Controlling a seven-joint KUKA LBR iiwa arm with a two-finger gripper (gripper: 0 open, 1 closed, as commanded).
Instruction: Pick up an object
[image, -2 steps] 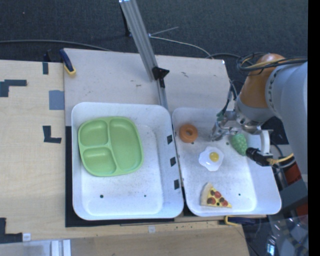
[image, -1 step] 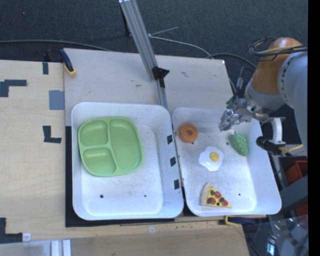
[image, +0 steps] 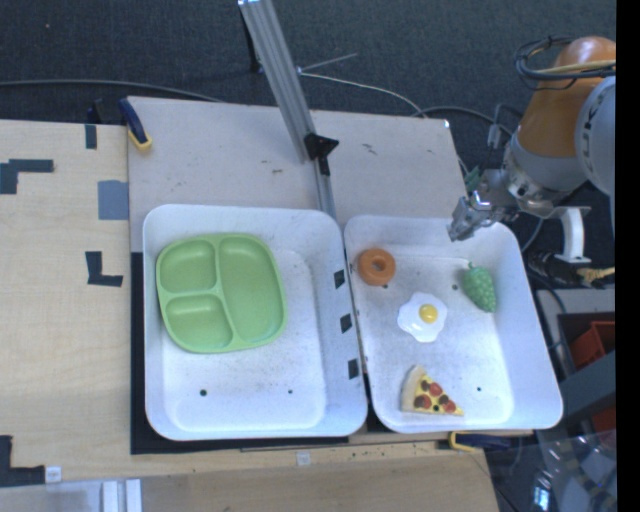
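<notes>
No readable text anywhere, honestly. No labels, brands, numbers or signs legible on bins, bench or arm. Dark tape pieces (image: 30, 172) at left of frame on wooden surface (image: 60, 330) look a bit like letter shapes, but spell nothing. Tiny pale tag (image: 54, 473) at lower left, too small to read.

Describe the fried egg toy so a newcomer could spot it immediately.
Look at the right white bin, the one holding four food toys. Near its middle lies the fried egg, below and right of the brown doughnut and left of the green vegetable toy. It is the one flat white piece with a yellow yolk.
</notes>
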